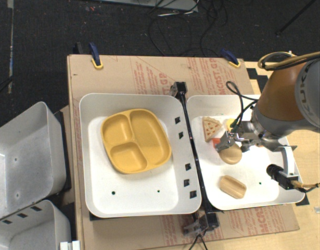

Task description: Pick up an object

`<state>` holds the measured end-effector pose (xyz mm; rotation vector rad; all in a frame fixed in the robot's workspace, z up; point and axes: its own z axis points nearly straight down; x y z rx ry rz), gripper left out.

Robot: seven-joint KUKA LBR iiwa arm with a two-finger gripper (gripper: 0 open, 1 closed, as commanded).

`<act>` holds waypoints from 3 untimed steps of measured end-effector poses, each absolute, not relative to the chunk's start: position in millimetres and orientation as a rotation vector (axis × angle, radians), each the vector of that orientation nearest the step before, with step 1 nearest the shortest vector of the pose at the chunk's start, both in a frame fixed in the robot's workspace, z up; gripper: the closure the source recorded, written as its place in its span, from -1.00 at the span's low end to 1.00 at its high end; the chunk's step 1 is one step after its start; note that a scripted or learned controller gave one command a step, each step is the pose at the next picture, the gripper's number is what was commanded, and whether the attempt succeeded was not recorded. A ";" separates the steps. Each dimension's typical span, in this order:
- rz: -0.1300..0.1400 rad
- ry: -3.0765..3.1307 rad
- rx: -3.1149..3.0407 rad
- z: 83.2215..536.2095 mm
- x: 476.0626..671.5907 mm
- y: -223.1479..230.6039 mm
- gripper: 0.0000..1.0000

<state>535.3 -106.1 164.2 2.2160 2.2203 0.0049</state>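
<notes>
Two shallow white bins sit side by side on a cardboard-covered bench. The left bin (97, 191) holds a yellow divided plate (135, 139). A grey and orange robot arm (287, 95) reaches from the right over the right bin (264, 197). Its pincer (233, 142) hangs low, directly over a round tan ball (230, 154), touching or nearly touching it; whether it is released or clenched cannot be told. A pizza slice toy (210, 127) lies just left, and a tan bread roll (232, 186) lies below, apart.
</notes>
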 end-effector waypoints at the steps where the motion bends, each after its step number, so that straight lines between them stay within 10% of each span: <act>1: 0.003 2.221 2.216 206.7 536.0 -109.3 1.00; 3: 0.001 2.230 2.214 241.6 537.1 -53.0 1.00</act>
